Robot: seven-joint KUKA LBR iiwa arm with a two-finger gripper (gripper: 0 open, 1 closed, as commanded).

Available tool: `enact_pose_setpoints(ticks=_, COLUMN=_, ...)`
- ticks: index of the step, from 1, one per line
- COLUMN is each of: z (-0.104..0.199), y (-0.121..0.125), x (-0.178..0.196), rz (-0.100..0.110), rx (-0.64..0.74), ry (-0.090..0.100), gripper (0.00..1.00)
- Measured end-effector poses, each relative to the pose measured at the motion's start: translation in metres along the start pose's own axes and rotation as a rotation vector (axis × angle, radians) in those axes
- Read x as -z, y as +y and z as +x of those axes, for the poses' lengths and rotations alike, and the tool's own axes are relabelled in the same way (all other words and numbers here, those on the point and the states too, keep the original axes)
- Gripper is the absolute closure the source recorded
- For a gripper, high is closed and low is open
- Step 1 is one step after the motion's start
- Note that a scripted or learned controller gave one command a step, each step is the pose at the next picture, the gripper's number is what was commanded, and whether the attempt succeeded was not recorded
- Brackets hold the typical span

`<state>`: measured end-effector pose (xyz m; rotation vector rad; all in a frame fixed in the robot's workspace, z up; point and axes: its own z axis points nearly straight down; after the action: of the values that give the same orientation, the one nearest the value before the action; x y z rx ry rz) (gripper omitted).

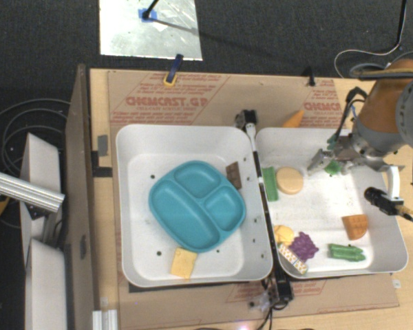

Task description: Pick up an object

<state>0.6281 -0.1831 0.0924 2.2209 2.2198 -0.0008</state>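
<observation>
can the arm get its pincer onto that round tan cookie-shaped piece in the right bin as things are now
Probably yes. The round tan cookie-shaped piece lies flat in the right white bin with nothing on top of it; only a green stick lies beside it on one side. The pincer hovers close by, over the same bin.

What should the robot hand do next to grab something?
Probably go straight down. The gripper hovers over the right bin, near its back edge, with something small and green just under it. The round tan cookie lies a little to its left, another easy choice.
</observation>
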Motion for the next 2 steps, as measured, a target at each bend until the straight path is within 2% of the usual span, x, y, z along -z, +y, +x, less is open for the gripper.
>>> enact_pose_setpoints(ticks=1, z=-0.024, y=0.043, x=0.085, rz=-0.013, rx=0.006, ry=-0.004, gripper=0.0)
enact_pose_setpoints(ticks=2, z=-0.023, y=0.034, x=0.017, rz=0.0, rx=0.003, ry=0.001, gripper=0.0)
